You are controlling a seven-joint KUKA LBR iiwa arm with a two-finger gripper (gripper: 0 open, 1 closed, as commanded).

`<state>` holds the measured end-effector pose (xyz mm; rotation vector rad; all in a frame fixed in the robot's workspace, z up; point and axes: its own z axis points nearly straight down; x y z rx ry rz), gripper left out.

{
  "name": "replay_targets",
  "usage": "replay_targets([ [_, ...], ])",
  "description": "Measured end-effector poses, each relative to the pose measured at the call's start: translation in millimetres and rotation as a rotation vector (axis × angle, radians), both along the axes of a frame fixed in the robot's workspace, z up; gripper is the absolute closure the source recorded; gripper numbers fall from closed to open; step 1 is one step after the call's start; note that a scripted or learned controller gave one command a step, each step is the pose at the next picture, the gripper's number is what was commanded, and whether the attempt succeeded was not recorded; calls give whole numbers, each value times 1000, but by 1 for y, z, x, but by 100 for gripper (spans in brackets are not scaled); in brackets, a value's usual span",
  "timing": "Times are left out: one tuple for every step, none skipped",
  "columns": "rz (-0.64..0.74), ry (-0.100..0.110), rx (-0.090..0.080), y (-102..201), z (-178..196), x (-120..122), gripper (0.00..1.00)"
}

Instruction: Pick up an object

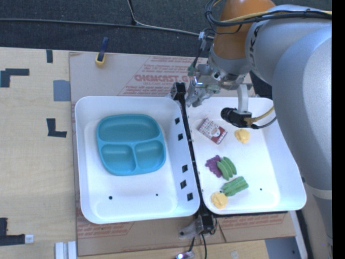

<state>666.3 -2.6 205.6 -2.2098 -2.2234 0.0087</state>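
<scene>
1. Two shallow white plastic bins are shown side by side on a brown cardboard sheet [145, 80]: the left bin [86, 161] and the right bin [280, 182], divided by a black strip.
2. One teal plastic plate with three compartments [131, 144] lies in the left bin.
3. Six small objects are counted in the right bin:
   - one red-and-white printed packet [211, 130], near the bin's far left, with its long axis slanted from upper left to lower right;
   - one small yellow piece [243, 136], just right of the packet;
   - one purple bunch-shaped toy [214, 165], touching the green toy beside it;
   - two green ridged toys, the upper [227, 167] running upper left to lower right, the lower [235, 186] running lower left to upper right;
   - one yellow lumpy toy [219, 199], touching the lower green toy's left end.
4. The grey arm's two-finger gripper [195, 92] is seen over the far edge of the divider; whether its fingers are open or closed cannot be told.
5. One yellow clamp with a blue handle [101, 54] is seen at the cardboard's far edge.
</scene>
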Motion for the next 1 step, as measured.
replay_targets([
  [2,-3,1,56,11,1,100],
])
